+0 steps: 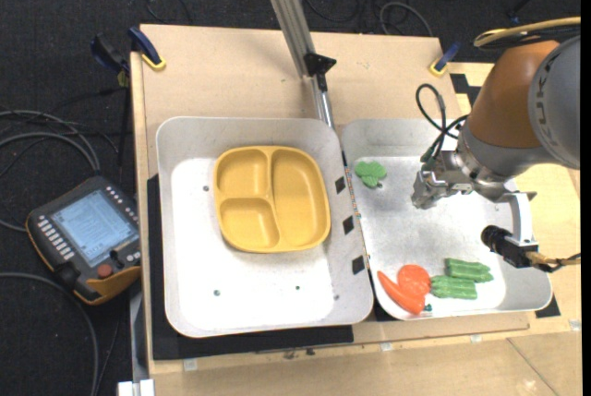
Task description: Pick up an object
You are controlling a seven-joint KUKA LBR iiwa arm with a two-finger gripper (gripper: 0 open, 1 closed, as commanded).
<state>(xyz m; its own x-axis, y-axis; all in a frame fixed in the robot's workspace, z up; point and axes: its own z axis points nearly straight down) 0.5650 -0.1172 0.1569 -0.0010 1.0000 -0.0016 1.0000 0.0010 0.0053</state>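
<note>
Objects: red tomato, green pods lower right, none held | gripper mid-right above bin | grip state: cannot tell

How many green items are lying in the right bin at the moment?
3: a small green leafy piece near the bin's upper left, and two long green bean-like pieces stacked near its lower right. The arm may hide more.

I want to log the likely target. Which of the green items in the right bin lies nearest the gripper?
The small light-green piece, alone near the bin's upper left, just left of the gripper. The two darker green pods lie farther, beside the orange-red items.
</note>
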